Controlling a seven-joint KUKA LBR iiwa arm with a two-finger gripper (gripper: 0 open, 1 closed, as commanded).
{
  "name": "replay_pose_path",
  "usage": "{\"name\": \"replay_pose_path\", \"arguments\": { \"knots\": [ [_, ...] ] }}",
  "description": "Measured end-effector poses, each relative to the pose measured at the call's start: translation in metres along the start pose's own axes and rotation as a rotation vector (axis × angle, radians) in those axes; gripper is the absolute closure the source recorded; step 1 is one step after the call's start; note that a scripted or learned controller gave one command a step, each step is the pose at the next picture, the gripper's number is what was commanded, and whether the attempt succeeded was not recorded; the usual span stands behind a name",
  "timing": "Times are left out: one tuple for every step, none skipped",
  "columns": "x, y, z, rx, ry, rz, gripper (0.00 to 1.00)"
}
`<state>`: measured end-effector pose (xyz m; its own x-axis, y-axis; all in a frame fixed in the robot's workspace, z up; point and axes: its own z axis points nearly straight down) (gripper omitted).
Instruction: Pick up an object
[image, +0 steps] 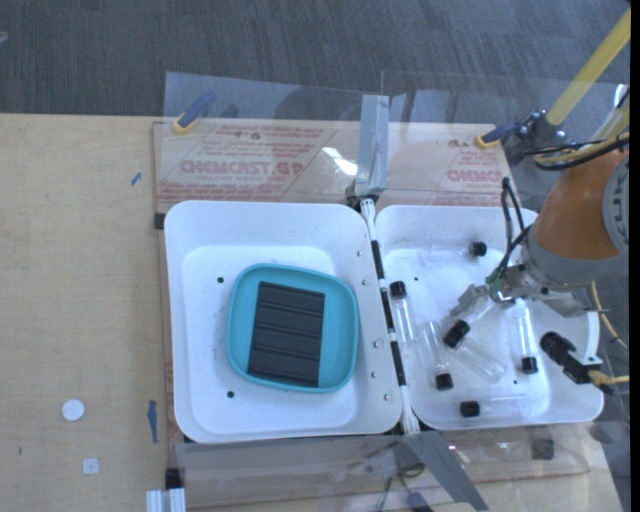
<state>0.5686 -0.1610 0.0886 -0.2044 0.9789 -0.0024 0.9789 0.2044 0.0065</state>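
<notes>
In the right bin (560, 400), near its middle, the gripper (497, 290) hangs low over a scatter of clear tubes with black caps; can't tell how it is set or whether it has anything. One tube (400, 312) lies along the bin's left edge, another capped tube (465, 322) just beside the gripper. Left bin (190, 320) carries a teal tray (240, 330) with a dark slatted block (289, 333) at its center.

Left bin (190, 300): teal tray (292, 327), left of the tool and well apart from it, carrying a dark ribbed block (288, 333). Clear panel (260, 160) lettered in red stands behind both bins, up-left of the tool.
</notes>
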Motion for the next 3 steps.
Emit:
{"name": "replay_pose_path", "arguments": {
  "knots": [
    [-0.008,-0.06,0.0,0.001,-0.001,-0.023,0.0],
    [0.03,-0.012,-0.001,-0.006,-0.002,-0.021,0.0],
    [0.012,-0.086,-0.001,0.0,-0.002,-0.171,0.0]
  ]
}}
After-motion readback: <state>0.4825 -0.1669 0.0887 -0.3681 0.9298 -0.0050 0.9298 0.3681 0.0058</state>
